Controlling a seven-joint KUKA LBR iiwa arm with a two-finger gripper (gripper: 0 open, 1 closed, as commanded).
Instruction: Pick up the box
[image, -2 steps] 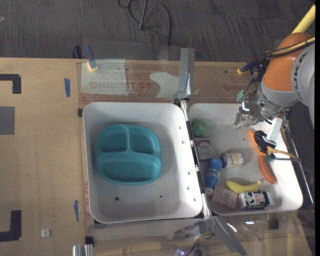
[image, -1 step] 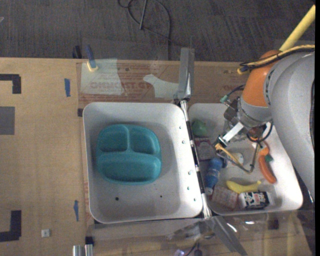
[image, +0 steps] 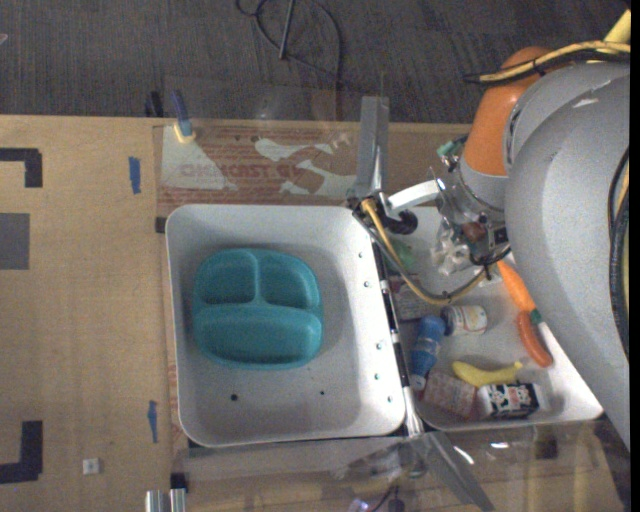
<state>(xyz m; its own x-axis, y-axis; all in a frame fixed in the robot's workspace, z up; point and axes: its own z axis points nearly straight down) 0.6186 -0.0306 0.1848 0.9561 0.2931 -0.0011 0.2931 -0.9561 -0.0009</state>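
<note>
The box (image: 487, 400) is a small carton, pinkish at one end and white with dark print at the other. It lies flat near the front edge of the right bin (image: 572, 385). My gripper (image: 452, 250) hangs over the far part of that bin, well behind the box and apart from it. The wrist with its orange band (image: 495, 120) and the big grey arm link (image: 575, 200) cover the bin's right side.
Beside the box lie a yellow banana (image: 487, 371), a white bottle (image: 465, 320), a blue bottle (image: 427, 345) and an orange carrot (image: 525, 305). A teal divided plate (image: 257, 306) sits in the left bin (image: 200, 400). A cable (image: 400, 275) loops from the wrist over the divider.
</note>
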